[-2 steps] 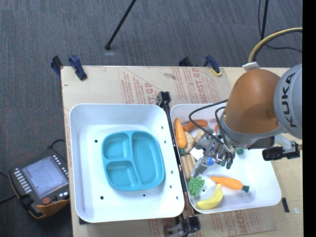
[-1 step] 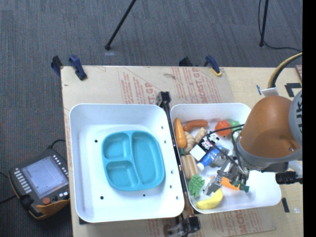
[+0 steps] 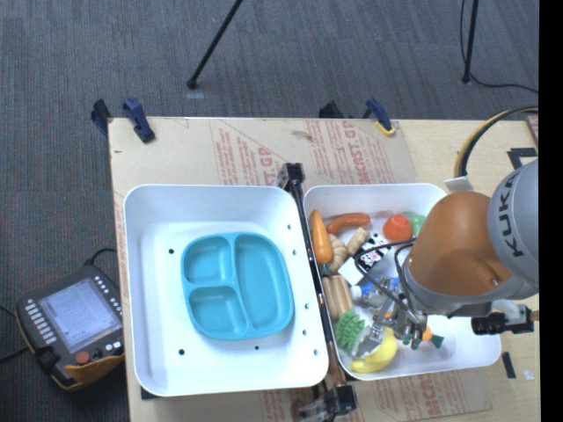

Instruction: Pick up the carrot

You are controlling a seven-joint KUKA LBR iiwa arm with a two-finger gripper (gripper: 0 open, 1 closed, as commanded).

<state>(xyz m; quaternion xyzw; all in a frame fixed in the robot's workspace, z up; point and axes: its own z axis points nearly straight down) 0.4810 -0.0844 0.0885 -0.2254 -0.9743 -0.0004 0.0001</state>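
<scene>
Jaws (image 3: 400,323) state unclear amid toys, carrot (image 3: 320,238) apart, cardboard-topped bench (image 3: 220,152), blue clamps (image 3: 138,119), grey carpet (image 3: 88,42)

I see two bins side by side, divided plate (image 3: 237,286) in left bin (image 3: 141,236), carrot (image 3: 319,236) at right bin's (image 3: 413,190) left wall, gripper (image 3: 398,323) over its front clutter.

Carrot (image 3: 320,236): orange, tapered, smooth toy piece. Lies flat in the right bin (image 3: 457,359), hard against its left wall, long axis running near-to-far. Sits toward the far half of the bin; a pale beige item touches its right side. Free, unobstructed from above.
</scene>
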